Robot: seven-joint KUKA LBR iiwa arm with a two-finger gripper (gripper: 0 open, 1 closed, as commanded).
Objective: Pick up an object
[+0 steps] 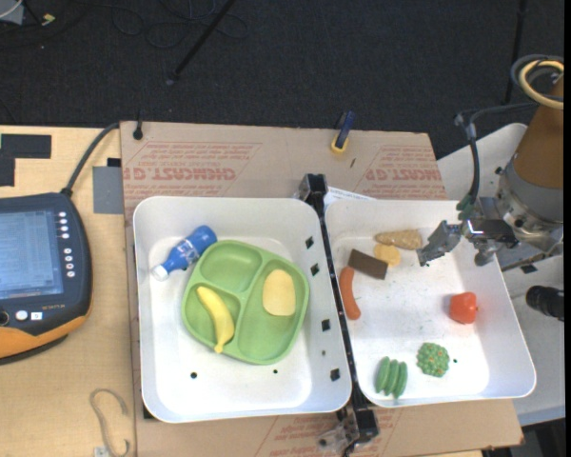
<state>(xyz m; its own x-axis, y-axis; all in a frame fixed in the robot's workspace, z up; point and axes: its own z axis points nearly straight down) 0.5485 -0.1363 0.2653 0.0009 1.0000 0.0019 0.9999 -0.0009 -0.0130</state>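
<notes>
My gripper hangs over the upper right part of the right bin, open, with nothing between its fingers. Just left of it lie a tan lumpy piece, a small yellow piece and a brown block. A red tomato-like object sits below the gripper. An orange sausage shape lies by the bin's left wall. At the front are a green broccoli and green pea pods.
The left bin holds a green divided plate with a banana and a yellow piece, plus a blue bottle. A tablet lies at far left. A blue-yellow clamp sits on the cardboard behind.
</notes>
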